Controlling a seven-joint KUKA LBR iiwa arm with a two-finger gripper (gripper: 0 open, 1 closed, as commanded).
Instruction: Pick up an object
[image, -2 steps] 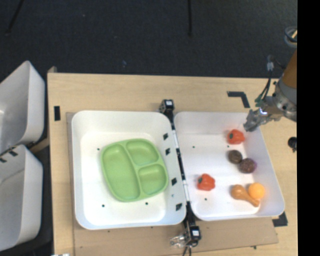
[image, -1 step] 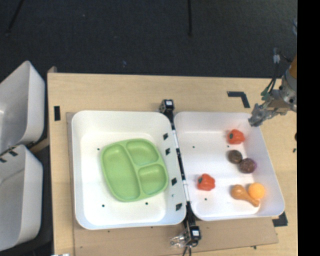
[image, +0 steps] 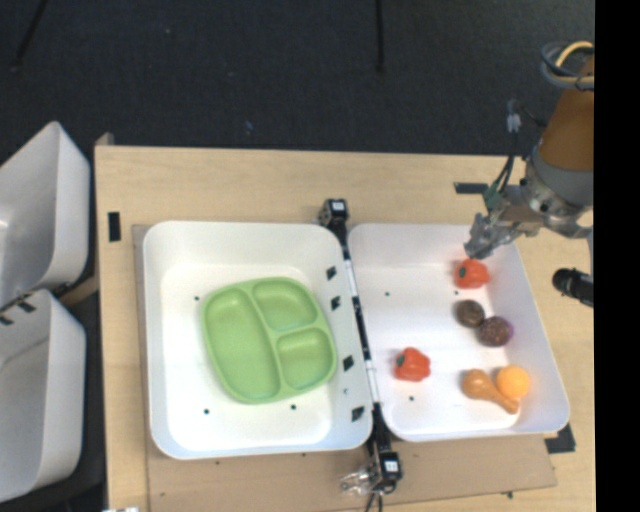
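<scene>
- The grey arm (image: 565, 150), with its orange band, is reaching in from the far right of the counter (image: 250, 185) and bending down toward the right bin (image: 400, 260).
- The gripper (image: 482, 243) is hanging over the far right part of that bin, its tip sitting just above a small red tomato-like piece (image: 472, 273); whether it is touching the piece I cannot tell.
- How far the gripper is spread I cannot tell from here; the tip is reading as one dark blur, and nothing is visibly being held in it.
- The other things are lying loose on the floor of the right bin: a brown ball (image: 470, 313) nearer than the red piece, a dark purple ball (image: 495, 331) just beside it to the right, and the two seem to be touching or nearly so.
- Nearer still, an orange ball (image: 514, 382) is sitting against a tan pear-shaped piece (image: 483, 387) by the near right corner.
- A red pepper (image: 411, 365) with a green stem is resting apart from the rest, toward the left side of the right bin, near the divide between the bins.
- In the left bin (image: 175, 400) a green divided tray (image: 268, 340) with three compartments is lying flat, turned at a slant.
- Two white containers (image: 40, 300) are standing off the counter at the far left.
</scene>
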